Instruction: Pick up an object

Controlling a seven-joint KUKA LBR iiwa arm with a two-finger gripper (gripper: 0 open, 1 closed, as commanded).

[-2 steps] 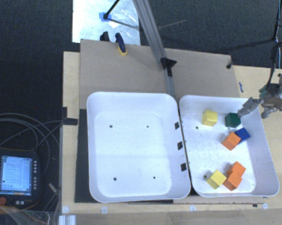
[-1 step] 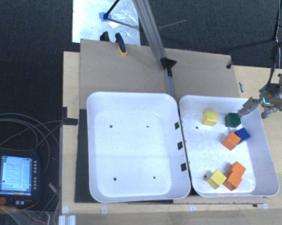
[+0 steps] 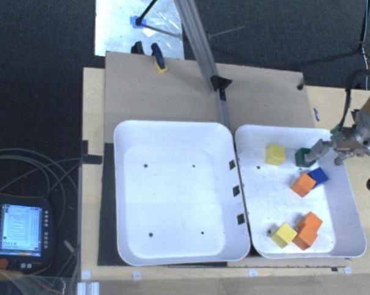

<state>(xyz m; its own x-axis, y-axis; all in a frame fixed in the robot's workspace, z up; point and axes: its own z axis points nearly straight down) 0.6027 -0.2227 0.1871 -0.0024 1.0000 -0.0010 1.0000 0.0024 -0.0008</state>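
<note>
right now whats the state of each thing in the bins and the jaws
green block: at the gripper tip, upper right bin; grasp unclear
yellow cube: resting flat, free
blue cube: touching orange cube
yellow block: beside the orange pair, near front rim
left bin: holds no blocks

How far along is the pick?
Done: the gripper has reached into the right bin beside the green block. In hand: nothing is visibly lifted; whether it grips the green block is unclear. Left: grasp and raise one object. The yellow block, blue block and orange block lie in the bin.
</note>
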